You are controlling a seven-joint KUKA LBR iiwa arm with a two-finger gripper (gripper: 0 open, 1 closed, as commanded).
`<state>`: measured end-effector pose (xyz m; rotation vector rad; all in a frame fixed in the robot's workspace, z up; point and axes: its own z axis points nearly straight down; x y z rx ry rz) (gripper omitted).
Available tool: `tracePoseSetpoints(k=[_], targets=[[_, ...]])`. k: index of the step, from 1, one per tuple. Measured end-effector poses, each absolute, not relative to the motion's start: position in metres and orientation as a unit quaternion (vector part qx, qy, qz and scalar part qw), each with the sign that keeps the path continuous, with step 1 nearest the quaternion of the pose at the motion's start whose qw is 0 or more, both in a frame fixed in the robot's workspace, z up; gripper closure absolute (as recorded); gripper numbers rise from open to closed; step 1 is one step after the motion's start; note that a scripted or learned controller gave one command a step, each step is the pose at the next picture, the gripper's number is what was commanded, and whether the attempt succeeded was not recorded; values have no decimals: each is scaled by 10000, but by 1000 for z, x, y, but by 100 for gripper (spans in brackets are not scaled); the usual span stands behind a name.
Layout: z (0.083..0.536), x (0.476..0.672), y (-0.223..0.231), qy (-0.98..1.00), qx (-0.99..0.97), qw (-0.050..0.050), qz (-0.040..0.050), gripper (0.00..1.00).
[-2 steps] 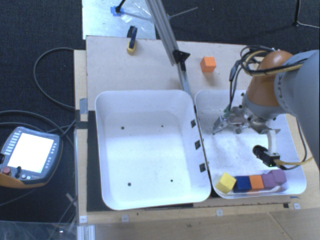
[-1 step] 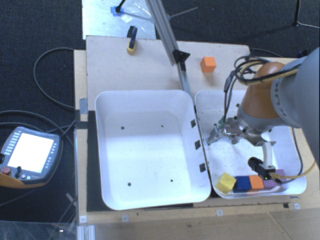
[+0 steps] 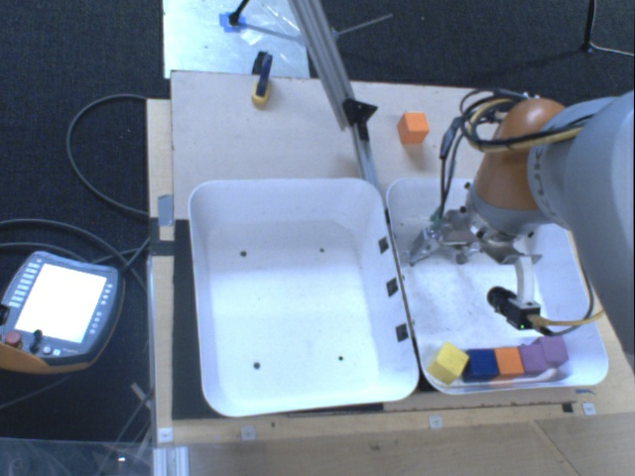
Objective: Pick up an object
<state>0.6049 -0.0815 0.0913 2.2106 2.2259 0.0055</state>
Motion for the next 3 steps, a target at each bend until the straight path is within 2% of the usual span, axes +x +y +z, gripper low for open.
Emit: tracePoseSetpoints(k=[1,2,3], targets=[[90,569,-82,7073,7069,-12,-9,0],[91,602,-86,7089,7053,21,15,0],[293,575,-105,7084,7058,45,30,0]])
